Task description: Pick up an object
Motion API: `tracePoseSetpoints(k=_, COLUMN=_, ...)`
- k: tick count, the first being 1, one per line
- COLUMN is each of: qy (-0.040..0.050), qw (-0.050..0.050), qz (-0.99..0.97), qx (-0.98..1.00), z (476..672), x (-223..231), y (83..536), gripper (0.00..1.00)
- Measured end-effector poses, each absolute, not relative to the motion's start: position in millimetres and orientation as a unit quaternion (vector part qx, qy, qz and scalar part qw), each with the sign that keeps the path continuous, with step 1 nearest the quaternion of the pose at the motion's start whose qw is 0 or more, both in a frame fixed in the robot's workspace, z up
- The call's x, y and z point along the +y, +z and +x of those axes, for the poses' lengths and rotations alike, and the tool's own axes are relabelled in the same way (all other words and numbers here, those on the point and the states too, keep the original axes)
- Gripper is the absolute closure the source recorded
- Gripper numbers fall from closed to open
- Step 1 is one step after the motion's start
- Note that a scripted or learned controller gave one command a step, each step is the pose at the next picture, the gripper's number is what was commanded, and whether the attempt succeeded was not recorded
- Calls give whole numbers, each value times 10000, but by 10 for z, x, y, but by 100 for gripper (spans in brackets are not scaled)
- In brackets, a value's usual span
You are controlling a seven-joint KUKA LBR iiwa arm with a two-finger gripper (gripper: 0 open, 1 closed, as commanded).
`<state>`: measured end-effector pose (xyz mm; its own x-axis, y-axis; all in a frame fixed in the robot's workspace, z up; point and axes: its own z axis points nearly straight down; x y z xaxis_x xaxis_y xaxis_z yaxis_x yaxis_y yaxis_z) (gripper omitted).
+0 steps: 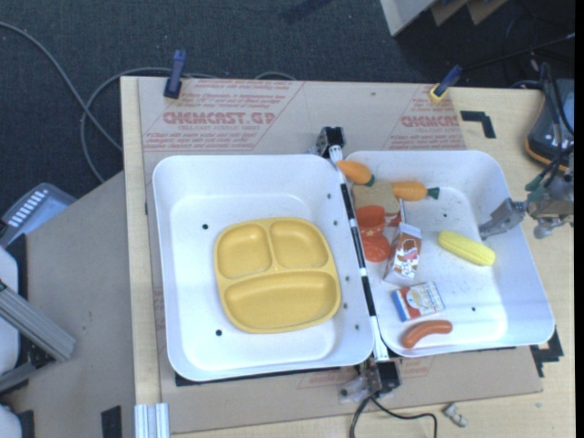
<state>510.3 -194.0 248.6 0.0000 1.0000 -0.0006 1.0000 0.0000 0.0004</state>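
The arm's grey two-finger gripper (505,215) sits at the right rim of the right-hand shallow white plastic bin (511,272), low over its edge. I cannot tell from here whether it is parted or closed; nothing is visibly held.

All candidate objects lie in that bin. The left white bin (182,245) carries a yellow three-compartment plastic plate (276,274).

Contents, right bin:
- yellow toy corn cob (466,248), lying at a slant, nearest the gripper and clear of its neighbours.
- two orange toy carrots, one by the divider (354,172), one mid-bin (410,190).
- red plastic cup-like piece (372,231) against the divider, partly blurred.
- small white-and-red carton (405,254), touching the red piece.
- flat blue-and-white packet (417,298), just above a reddish-brown toy sausage (426,332) near the front wall.

Handling judgement: the corn looks the best target (it stands alone, so fingers have room either side). Likely hollow moulded plastic: light, stiff, not fragile, but smooth and rounded, so it could roll or squirt out of a pinch. Take it across its short axis at the middle, fingers square to its length. The packet is too flat to pinch easily; the carton may crush.
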Motion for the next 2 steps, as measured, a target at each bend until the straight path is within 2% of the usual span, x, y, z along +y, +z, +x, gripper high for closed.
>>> tracePoseSetpoints(k=1, qy=-4, qw=-16, qz=7066, qx=7076, z=5702, x=-1244, y=1513, gripper=0)
tracePoseSetpoints(k=2, qy=7, qw=6, qz=7068, qx=7074, z=5580, x=-1024, y=856, gripper=0)
